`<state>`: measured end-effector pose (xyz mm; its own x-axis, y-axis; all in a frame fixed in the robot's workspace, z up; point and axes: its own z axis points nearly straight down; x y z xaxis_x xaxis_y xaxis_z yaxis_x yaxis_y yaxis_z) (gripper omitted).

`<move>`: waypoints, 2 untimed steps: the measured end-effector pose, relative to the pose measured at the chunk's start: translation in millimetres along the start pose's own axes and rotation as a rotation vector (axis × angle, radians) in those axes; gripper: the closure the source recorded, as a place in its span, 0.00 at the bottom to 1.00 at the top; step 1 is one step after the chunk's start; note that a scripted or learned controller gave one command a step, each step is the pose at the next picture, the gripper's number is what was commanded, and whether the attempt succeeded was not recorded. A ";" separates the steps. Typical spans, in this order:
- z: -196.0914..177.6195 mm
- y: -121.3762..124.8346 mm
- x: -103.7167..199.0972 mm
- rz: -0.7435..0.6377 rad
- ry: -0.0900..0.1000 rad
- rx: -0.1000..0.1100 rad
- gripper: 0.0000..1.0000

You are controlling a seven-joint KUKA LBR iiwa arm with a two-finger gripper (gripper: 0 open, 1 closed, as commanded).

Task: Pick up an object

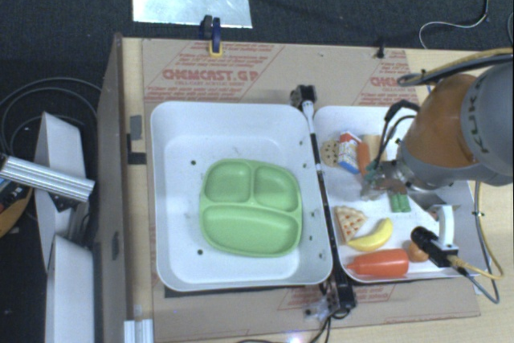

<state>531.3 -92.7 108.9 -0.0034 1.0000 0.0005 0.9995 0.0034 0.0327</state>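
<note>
From the fixed overhead camera view, two shallow white bins sit side by side on a cardboard-covered bench. The left bin point(173, 173) holds a green divided plate point(250, 207), lying flat near its middle.

The right bin point(353, 118) carries the small toy-food items. Toward its far side lie a cracker-like piece point(328, 152), a small white, red and blue carton point(348, 151) and an orange sausage-shaped piece point(367, 152), close together. A green piece point(400, 202) lies further right. On the near side sit a pizza slice point(348, 221), a yellow banana point(373, 235) just beside it, and a red pepper-like piece point(377, 262) along the near wall, with a small orange-brown item point(417, 251) at its right end.

The arm point(454, 128) reaches in from the right over the right bin. Its gripper point(376, 182) is low over the middle of that bin, between the far cluster and the pizza slice. Whether it is wide, narrow or holding anything cannot be told, since the wrist hides it.
</note>
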 end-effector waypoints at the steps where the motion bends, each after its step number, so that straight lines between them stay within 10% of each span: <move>1: 1.0 -0.8 0.2 0.000 0.001 0.002 0.00; 2: 13.9 69.8 -13.8 -0.002 -0.003 0.026 0.00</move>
<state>601.6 -106.2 97.3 -0.0057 1.0000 -0.0021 1.0000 0.0057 0.0064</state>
